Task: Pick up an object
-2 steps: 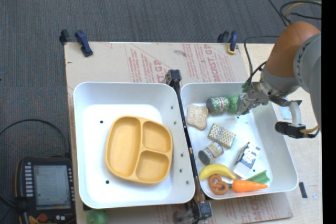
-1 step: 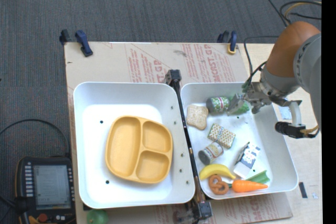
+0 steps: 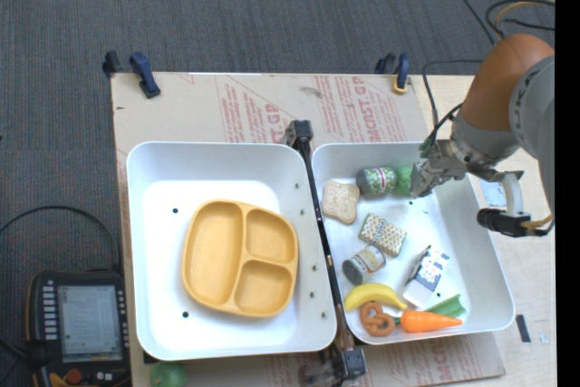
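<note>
The right bin (image 3: 494,285) holds several items: a green-labelled can (image 3: 382,180) lying on its side at the back, a bread slice (image 3: 341,201), a patterned packet (image 3: 381,234), a small tin (image 3: 364,264), a white and blue box (image 3: 428,274), a banana (image 3: 374,294), a pretzel (image 3: 375,318) and a carrot (image 3: 430,321). My gripper (image 3: 424,178) hangs low at the bin's back, just right of the green-labelled can and close to its end. Nothing visibly sits in its grasp.
The left bin (image 3: 154,186) carries a yellow divided plate (image 3: 241,257). A black divider (image 3: 317,213) separates the two bins. Clamps (image 3: 143,73) sit at the board's far edge. A teach pendant (image 3: 80,322) lies on the floor at the lower left.
</note>
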`<state>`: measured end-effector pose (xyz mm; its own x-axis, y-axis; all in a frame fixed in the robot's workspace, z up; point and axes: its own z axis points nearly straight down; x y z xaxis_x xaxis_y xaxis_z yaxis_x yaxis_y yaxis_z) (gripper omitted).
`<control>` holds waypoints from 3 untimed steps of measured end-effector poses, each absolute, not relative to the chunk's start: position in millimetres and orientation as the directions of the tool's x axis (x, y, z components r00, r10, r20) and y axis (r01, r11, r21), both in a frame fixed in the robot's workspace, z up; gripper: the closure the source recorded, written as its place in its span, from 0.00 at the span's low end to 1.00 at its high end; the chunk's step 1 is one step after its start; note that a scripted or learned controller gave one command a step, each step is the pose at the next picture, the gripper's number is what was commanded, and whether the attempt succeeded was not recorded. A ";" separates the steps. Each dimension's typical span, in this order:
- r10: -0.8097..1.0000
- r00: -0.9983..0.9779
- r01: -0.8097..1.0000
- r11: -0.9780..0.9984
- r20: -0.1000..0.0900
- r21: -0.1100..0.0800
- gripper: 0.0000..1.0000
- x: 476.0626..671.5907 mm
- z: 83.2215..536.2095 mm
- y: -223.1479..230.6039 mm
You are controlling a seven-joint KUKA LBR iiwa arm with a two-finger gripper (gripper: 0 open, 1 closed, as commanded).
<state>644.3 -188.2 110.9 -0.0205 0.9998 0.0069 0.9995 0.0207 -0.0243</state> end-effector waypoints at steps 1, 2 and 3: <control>1.000 -0.021 0.999 0.021 0.007 -0.025 0.00 644.2 110.8 -188.1; 1.000 -0.023 0.999 0.023 0.008 -0.028 1.00 644.6 117.7 -188.4; 1.000 -0.023 0.999 0.024 0.008 -0.028 0.00 644.6 117.6 -188.3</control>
<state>644.6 -188.3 117.6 -0.0234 0.9997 0.0078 0.9993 0.0236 -0.0281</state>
